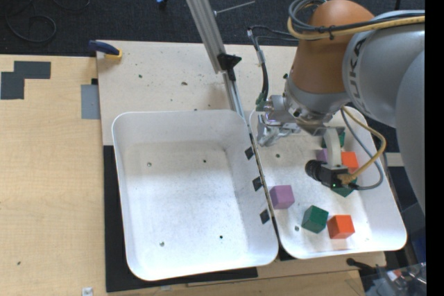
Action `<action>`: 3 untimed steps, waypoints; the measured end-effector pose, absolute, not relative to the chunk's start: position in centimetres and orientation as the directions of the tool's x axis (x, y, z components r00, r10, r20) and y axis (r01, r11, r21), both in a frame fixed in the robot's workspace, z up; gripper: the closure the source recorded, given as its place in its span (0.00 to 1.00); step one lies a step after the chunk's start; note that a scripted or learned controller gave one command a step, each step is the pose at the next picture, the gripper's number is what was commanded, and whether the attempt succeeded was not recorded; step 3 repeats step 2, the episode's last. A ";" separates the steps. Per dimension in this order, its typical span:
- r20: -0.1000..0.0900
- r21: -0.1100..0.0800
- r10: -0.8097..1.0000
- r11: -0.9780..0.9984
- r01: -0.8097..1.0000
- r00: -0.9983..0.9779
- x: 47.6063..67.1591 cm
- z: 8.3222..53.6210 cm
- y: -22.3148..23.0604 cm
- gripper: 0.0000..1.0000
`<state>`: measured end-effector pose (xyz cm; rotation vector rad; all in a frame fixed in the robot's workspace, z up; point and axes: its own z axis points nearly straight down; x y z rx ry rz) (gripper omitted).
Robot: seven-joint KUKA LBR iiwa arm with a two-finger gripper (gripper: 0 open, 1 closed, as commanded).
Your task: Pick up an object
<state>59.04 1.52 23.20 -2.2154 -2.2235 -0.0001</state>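
The end effector (269, 129) hangs over the far left corner of the right shallow white plastic bin (371, 215), close to the rims where it meets the left shallow white plastic bin (119, 132). Whether it is released or clenched cannot be told, and nothing shows in its grasp.

A small purple foam cube (282, 196) sits near the right bin's left wall, with bare white floor between it and the end effector. Nearer the front rim, a small green cube (314, 218) and a small orange cube (340, 226) stand just beside each other, apart from the purple one. A second orange block (349, 161) lies under the wrist, partly hidden. Both bins rest on the pale wooden bench (48, 170).
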 end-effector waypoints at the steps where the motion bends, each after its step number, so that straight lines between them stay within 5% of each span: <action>1: 0.002 -0.001 1.000 0.005 1.000 -0.005 60.9 24.1 6.8 1.00; 3: 0.000 -0.003 1.000 0.002 1.000 -0.002 62.1 22.1 9.7 1.00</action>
